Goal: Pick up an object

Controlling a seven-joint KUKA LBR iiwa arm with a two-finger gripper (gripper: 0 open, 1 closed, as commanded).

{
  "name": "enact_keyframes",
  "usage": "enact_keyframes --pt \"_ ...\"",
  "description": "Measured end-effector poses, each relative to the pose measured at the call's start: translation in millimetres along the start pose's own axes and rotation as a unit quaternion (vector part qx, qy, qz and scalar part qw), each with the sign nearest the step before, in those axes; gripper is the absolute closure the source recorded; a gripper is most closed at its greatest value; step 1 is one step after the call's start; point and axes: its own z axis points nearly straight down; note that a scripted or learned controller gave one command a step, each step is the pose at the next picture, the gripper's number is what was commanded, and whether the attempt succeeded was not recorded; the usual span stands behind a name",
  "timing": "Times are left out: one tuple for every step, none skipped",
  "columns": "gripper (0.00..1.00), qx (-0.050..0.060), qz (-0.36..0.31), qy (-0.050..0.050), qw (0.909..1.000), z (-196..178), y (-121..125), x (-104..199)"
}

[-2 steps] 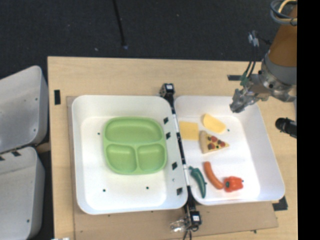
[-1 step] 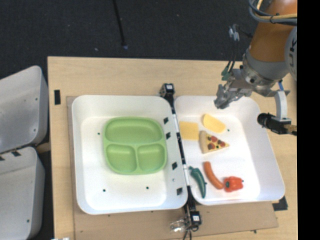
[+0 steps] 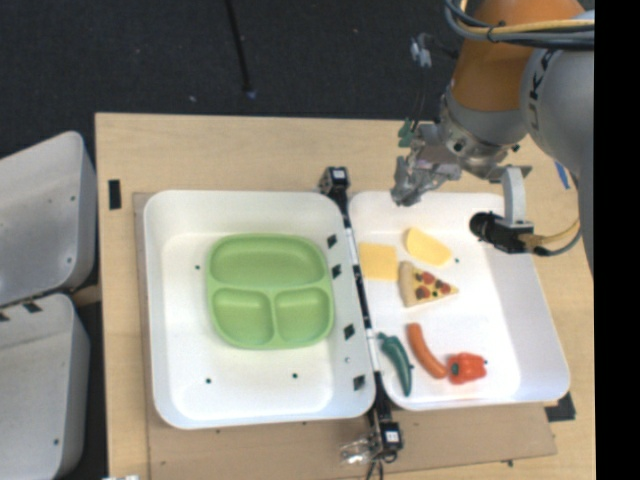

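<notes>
The right bin holds toy foods: a yellow cheese square, a yellow wedge, a pizza slice, a green chilli, an orange sausage and a red pepper. My gripper hangs over the bin's far left corner, above and behind the yellow wedge, with nothing seen between its fingers. How far apart the fingers stand is not clear.
The left bin carries a green divided plate. A row of clips runs along the divider between the bins. Bare wooden bench surrounds both bins.
</notes>
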Motion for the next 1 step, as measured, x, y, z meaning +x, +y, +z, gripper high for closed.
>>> enact_keyframes --pt "1.00 0.002 0.000 0.000 1.0000 7.3 2.9 58.3"
